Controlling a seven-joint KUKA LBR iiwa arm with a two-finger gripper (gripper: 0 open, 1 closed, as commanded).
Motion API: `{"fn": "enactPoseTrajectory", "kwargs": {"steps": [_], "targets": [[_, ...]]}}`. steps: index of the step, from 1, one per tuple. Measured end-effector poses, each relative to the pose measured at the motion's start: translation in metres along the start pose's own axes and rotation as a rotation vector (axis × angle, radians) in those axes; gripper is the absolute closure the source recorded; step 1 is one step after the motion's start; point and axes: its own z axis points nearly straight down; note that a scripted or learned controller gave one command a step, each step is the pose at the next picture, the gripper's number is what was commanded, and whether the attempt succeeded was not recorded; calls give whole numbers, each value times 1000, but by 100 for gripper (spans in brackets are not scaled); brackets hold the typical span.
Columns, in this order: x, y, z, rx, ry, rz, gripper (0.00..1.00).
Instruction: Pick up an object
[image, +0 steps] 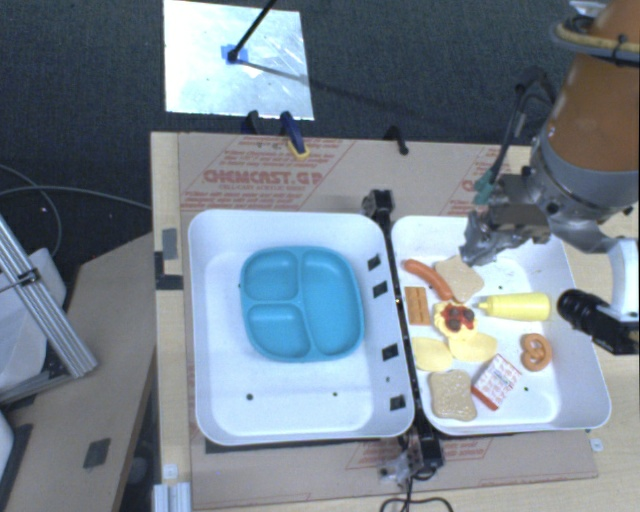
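Note:
My gripper (480, 250) hangs over the back part of the right bin (560, 400), just above a slice of toast (460, 274). Nothing shows between its fingers. In that bin lie a red sausage (428, 277), a yellow mustard bottle (514, 306), a waffle piece (417, 306), a yellow pastry with dark berries (459, 320), a potato chip (433, 353), a pretzel (536, 351), a brown bread slice (452, 394) and a red-and-white packet (496, 381).
The left bin (215, 390) holds a blue divided plate (302, 303). A black divider with clips (392, 300) runs between the two bins. Behind the bench lies a shiny foil sheet (238, 60).

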Motion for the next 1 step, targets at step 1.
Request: {"fn": "enactPoseTrajectory", "kwargs": {"steps": [1], "targets": [[59,-3,87,19,0,-12,100]]}}
